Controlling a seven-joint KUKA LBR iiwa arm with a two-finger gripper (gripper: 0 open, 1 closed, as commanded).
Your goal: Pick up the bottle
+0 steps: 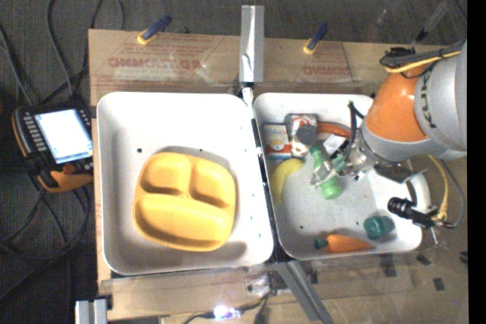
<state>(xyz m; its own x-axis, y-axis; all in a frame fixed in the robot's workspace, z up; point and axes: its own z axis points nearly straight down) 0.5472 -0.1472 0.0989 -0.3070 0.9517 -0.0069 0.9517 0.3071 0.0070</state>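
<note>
In the right bin, our gripper sits over the green bottle; we cannot tell its grip. Crowding clutter could nudge the bottle aside.

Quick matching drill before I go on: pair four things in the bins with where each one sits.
Things:
1. yellow plastic divided tray
2. green plastic bottle
3. orange toy carrot
4. teal round cup

Places:
A. right bin's front edge
B. at the gripper, mid right bin
C. left bin
D. right bin, just above the carrot's right end

Pairs: 1-C, 2-B, 3-A, 4-D
</note>
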